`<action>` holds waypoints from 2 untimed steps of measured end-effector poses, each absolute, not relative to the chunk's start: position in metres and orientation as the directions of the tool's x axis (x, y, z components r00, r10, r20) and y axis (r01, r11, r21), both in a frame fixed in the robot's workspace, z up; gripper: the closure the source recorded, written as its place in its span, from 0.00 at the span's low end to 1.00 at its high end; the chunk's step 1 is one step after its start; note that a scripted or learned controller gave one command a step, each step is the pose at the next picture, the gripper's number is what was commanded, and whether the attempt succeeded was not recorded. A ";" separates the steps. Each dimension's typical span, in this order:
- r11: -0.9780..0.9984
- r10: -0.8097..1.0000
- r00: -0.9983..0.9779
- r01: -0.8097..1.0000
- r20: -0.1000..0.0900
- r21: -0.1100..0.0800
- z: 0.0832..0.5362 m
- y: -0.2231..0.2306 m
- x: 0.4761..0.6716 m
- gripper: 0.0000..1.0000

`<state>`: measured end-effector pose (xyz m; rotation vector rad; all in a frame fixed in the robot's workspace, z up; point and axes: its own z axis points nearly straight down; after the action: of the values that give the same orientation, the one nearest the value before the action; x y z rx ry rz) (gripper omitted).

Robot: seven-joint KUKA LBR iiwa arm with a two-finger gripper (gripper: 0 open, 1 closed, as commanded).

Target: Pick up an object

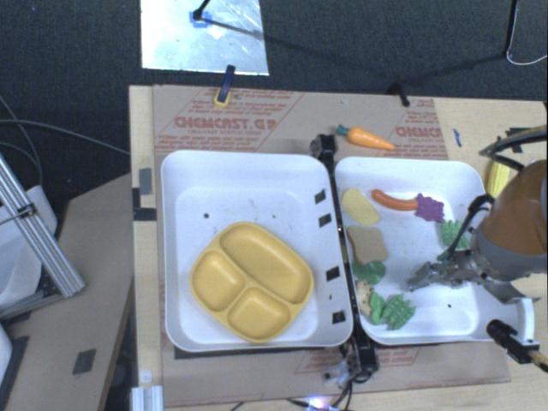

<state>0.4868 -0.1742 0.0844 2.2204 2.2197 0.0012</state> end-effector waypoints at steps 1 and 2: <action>0.002 1.000 -0.002 1.000 -0.001 0.003 0.094 -0.173 0.487 1.00; 0.005 1.000 -0.005 1.000 0.000 0.003 0.084 -0.162 0.506 1.00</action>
<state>0.5057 -0.1623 0.0840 2.2144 2.2253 0.0027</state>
